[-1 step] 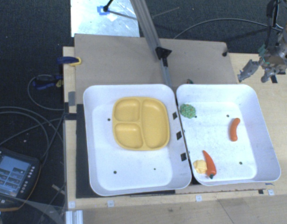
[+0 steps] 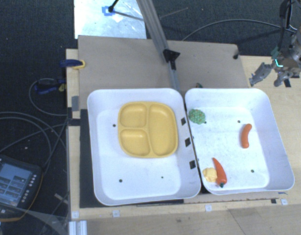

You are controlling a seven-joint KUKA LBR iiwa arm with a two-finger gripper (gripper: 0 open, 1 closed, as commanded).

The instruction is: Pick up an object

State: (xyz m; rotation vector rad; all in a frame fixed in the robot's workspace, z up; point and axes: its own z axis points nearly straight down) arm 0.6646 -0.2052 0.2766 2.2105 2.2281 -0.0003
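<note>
From my seat at the remote station, I start at the far side from the gripper: the left bin holds a yellow divided plate, which lies well away from the gripper, down and to its left across the whole bench. The plate has three compartments and sits in the upper middle of that bin.

Moving toward the gripper, the right bin carries the loose items. A green broccoli piece rests near that bin's upper left corner, below and well to the left of the gripper. Lower down, a small yellow piece touches an orange-red carrot that lies tilted, its dark tip pointing to the bin's near edge; these two are the farthest from the gripper within this bin. An orange sausage lies nearly upright in the picture, the closest item, yet clearly below the gripper and apart from it.

The gripper hangs beyond the right bin's upper right corner, over the bare bench. Its fingers look spread wide, with nothing between them.
</note>
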